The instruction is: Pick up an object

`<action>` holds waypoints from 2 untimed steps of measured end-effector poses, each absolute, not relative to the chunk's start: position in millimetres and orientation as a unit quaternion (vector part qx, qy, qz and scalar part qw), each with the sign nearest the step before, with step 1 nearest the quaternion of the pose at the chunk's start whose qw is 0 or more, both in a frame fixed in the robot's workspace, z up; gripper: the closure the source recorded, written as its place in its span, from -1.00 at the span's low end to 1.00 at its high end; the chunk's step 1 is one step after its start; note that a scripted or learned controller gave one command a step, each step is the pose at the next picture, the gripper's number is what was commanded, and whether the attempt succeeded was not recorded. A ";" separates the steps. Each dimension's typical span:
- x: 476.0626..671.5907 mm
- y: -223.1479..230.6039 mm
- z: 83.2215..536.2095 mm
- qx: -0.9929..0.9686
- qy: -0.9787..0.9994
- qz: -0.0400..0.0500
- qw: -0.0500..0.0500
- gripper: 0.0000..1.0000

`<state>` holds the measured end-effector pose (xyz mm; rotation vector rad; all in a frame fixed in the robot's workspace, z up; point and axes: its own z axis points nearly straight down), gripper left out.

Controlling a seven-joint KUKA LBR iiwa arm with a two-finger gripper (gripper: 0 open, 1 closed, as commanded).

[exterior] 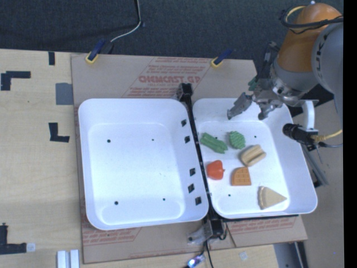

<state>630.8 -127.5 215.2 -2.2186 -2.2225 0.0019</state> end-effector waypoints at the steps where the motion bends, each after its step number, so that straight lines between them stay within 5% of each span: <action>1: 669.1 -118.3 170.7 -0.706 -0.708 0.001 0.000 -1.00; 2: 668.5 -229.9 253.7 -0.709 -0.705 0.000 -0.005 -1.00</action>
